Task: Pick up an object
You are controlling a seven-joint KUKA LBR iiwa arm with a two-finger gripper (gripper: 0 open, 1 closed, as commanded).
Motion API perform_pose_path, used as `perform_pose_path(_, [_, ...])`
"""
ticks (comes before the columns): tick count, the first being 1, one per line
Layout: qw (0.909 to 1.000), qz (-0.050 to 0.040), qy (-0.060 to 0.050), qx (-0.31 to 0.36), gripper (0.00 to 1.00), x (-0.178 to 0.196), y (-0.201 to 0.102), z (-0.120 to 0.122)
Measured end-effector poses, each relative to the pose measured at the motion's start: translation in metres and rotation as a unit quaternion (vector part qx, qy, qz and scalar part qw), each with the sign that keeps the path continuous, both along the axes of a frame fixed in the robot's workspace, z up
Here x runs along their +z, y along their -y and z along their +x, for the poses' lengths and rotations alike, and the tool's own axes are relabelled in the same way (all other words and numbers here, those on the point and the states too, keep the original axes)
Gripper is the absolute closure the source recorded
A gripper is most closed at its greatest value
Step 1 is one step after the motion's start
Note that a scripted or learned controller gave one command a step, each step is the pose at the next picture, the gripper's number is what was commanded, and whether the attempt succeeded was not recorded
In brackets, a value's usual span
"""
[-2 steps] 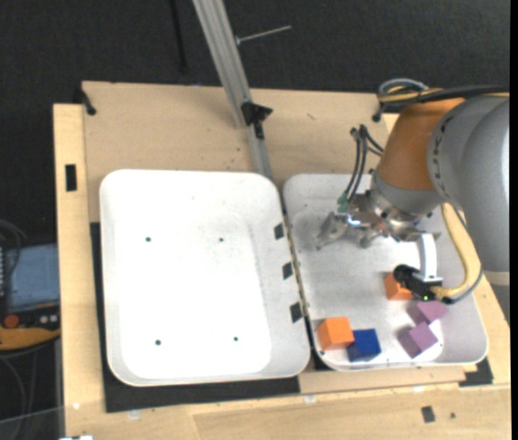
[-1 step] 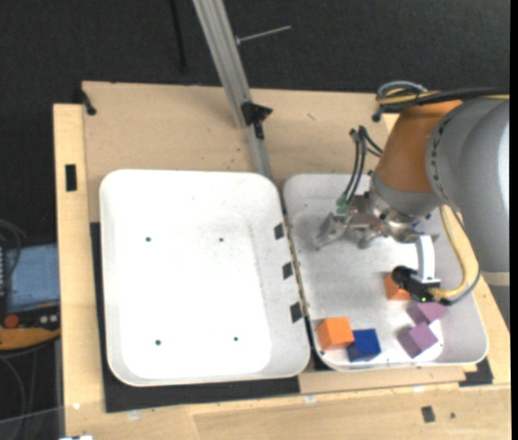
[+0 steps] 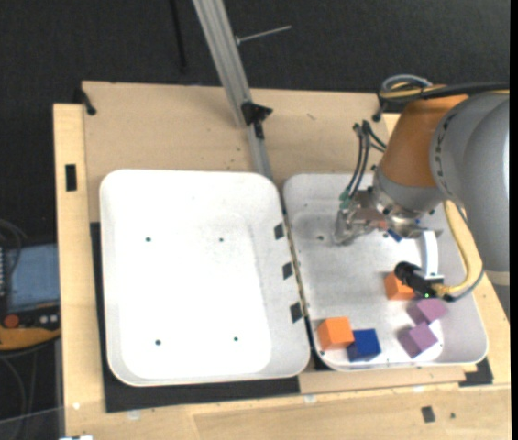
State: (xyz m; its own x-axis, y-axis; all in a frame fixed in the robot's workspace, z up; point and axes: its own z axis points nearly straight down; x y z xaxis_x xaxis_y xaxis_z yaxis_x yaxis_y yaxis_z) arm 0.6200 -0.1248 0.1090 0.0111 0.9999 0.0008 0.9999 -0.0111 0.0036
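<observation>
Gripper (image 3: pixel 346 230) over the right bin (image 3: pixel 332 273), no block under it yet.

I can't tell how the tool is set from this slant, and I see nothing in it. The candidates sit well apart from it along the bin's near side: an orange cube (image 3: pixel 336 332) touching a blue cube (image 3: pixel 365 345), two purple blocks (image 3: pixel 421 339) beside them, and another orange block (image 3: pixel 398 288) half hidden by the cable (awkward one). I'd go for the first orange cube: matte, flat-faced, square-edged; approach from its free side, descend straight, and close across parallel faces.
</observation>
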Motion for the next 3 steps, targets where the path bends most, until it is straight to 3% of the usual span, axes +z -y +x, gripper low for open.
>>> perform_pose_path(2, [1.0, -0.0015, 0.002, 0.004, 1.0, 0.109, 0.012, 0.001])
perform_pose_path(3, [1.0, -0.0006, 0.0, 0.007, 1.0, 0.118, 0.013, 0.002])
